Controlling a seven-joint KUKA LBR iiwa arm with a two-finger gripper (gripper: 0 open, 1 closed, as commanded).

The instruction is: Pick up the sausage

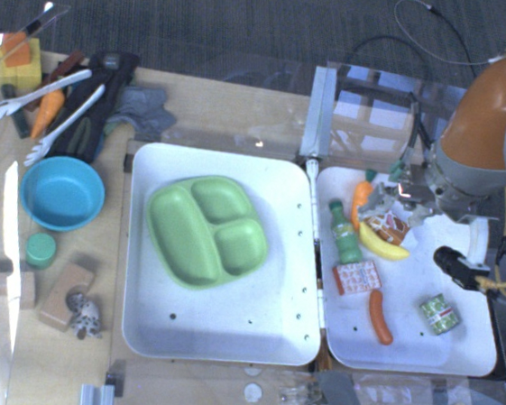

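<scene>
The sausage (381, 317) lies in the right bin (476, 354), near the front of it. It is red-orange, long and thin, and it lies at a slant. Nothing touches it. Just above it sits a small red and white packet (356, 277). Up from the packet stands a green bottle (344, 236), close to the left wall of the bin. Next to the bottle is a yellow banana (384, 246), and above the banana lies a little snack bag (385, 226) with red and white on it. An orange carrot (362, 197) sits near the top left corner of this bin. Off to the right of the sausage is a small green can (439, 314) on its side.

The gripper (399, 192) hangs over the top part of the right bin, just over the snack bag and banana, well apart from the sausage. I cannot tell how the hand is set. The grey arm with its orange band (491, 106) comes in from the right.

The left bin (220, 330) holds a green tray (206, 228) with three parts.

On the bench to the left are a blue bowl (63, 192), white tongs (58, 120), a small green lid (40, 249) and a wood block (65, 294).
</scene>
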